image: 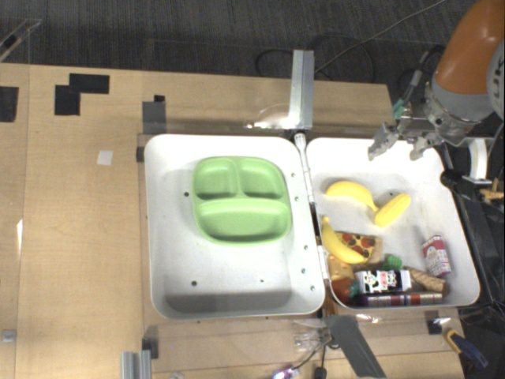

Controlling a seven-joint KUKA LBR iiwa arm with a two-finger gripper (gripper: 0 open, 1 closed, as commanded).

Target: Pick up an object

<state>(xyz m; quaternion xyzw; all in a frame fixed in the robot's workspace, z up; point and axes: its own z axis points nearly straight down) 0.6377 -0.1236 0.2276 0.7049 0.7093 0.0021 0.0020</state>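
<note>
Grey hand (400,142) spread open, holding nothing, above right bin's (461,235) far edge.

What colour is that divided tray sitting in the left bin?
Light green. The divided tray shows clearly in the camera view, lying in the white left bin.
</note>
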